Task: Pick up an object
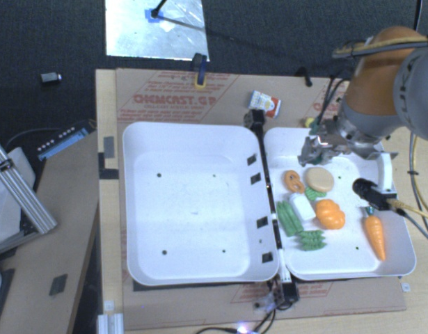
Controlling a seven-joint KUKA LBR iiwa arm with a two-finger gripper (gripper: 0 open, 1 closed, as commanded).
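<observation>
The right bin [394,263] holds several toy foods: an orange pretzel-shaped ring [293,181], a beige round bun [320,180], an orange pepper [330,214], a carrot [374,235], a green bean pod [289,217], a leafy green piece [311,240] and a white block [303,207]. My gripper [312,151] hangs over the back of this bin, just behind the ring and the bun. Nothing shows between its tips.
The left bin [137,186] lies beside the right one, with a black hinged divider [266,186] between them. A small red and white carton [264,103] sits on the cardboard behind the bins. A yellow and blue clamp [199,72] stands at the back edge.
</observation>
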